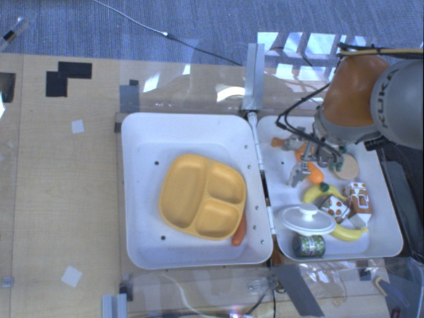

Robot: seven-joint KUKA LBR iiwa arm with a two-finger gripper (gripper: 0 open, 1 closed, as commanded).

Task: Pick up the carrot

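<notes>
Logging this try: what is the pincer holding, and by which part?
Cannot be told: the pincer sits low among the right bin's toys.

The arm (391,101) comes in from the right, its grey body bulking large at the upper right. The orange band (348,88) sits just above the wrist, curving down and leftward. Black cables loop off the wrist on its left side. Below it the gripper (306,171) hangs low, pointing down and a little to the left. Its metal fingers (298,175) are small and partly lost in clutter, so I can't make out their spacing.
</notes>
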